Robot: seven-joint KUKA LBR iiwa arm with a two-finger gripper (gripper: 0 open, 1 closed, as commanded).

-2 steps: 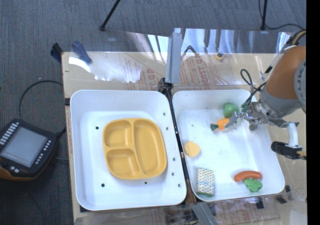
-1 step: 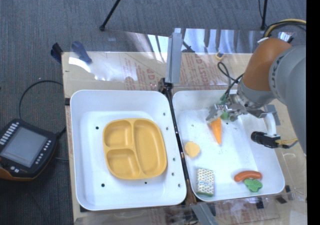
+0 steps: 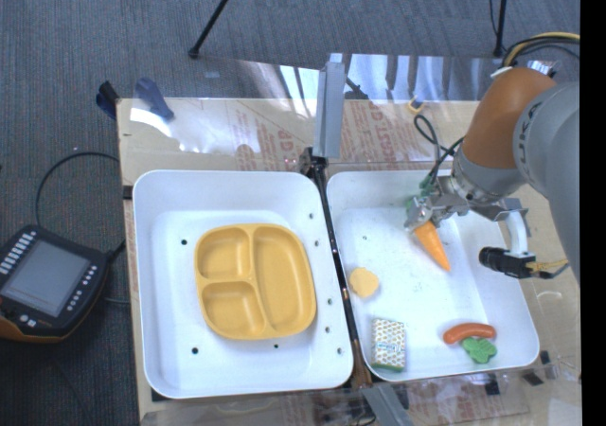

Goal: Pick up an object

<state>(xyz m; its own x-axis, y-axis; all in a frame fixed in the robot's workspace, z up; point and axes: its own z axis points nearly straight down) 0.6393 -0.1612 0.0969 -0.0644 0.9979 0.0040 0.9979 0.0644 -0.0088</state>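
Observation:
An orange toy carrot point(image 3: 434, 246) with a green top lies in the right bin point(image 3: 492, 296), toward its far side. My gripper point(image 3: 428, 213) hangs right over the carrot's leafy end, touching it or just above it. The wrist hides whether the carrot is gripped. Nearer the front of the same bin lie a round yellow piece point(image 3: 364, 282), a small patterned packet point(image 3: 388, 343), a red sausage point(image 3: 469, 332) and a green piece point(image 3: 479, 350).
A yellow divided plate point(image 3: 254, 280) sits in the left bin point(image 3: 161, 225). A grey upright post point(image 3: 329, 112) stands behind the ridge between the bins. The arm with its orange band point(image 3: 502, 126) reaches in from the right, and a black fitting point(image 3: 507, 261) juts over the right bin's edge.

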